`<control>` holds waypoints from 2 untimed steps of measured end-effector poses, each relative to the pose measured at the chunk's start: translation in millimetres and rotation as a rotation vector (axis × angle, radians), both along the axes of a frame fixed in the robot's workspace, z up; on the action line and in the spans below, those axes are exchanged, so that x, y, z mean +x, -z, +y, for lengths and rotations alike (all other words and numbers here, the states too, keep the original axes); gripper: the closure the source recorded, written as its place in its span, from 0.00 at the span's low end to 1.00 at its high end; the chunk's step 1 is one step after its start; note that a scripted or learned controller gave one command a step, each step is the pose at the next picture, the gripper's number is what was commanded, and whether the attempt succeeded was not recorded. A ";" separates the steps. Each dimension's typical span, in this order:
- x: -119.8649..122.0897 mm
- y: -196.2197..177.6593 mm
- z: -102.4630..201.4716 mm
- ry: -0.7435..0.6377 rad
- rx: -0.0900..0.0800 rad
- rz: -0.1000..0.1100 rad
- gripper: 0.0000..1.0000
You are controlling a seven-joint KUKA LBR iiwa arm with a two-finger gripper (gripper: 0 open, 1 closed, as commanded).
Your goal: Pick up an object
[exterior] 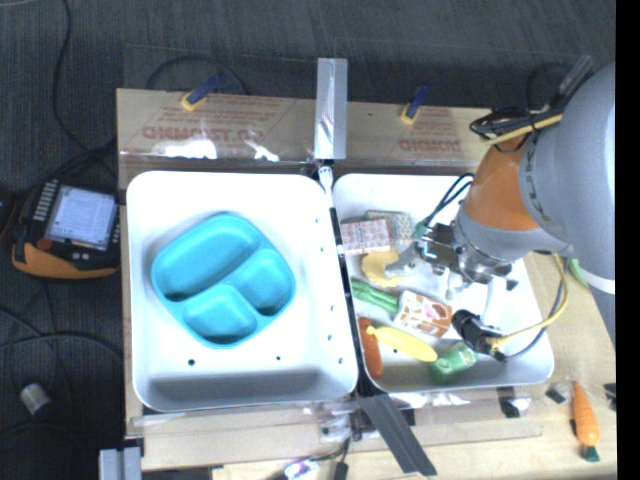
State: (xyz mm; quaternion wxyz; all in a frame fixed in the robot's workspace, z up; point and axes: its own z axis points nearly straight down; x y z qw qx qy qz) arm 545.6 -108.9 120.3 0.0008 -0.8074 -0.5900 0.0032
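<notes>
The right bin (536,360) holds several toy foods. Among them are a yellow banana (405,343), a green piece (453,360) and an orange carrot (371,354). A white card printed with food (423,315) and a green pod (375,294) lie nearby. At the back are a pale yellow piece (380,265) and a patterned box (364,233). My gripper (450,268) hangs low over the middle of this bin, just above the printed card, under the orange wrist band (500,193). Its tips are hidden by the wrist body and cables.
The left bin (140,368) holds a blue three-compartment tray (222,278). A black and yellow cable (520,333) loops from the wrist over the right bin's front. An orange carrot (585,420) lies on the bench outside. A handheld device (70,223) sits on the floor at left.
</notes>
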 end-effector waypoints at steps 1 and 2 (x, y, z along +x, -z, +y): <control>-20.7 27.3 4.9 -0.311 -0.004 -0.026 0.00; -22.3 20.8 5.0 -0.312 -0.002 -0.020 1.00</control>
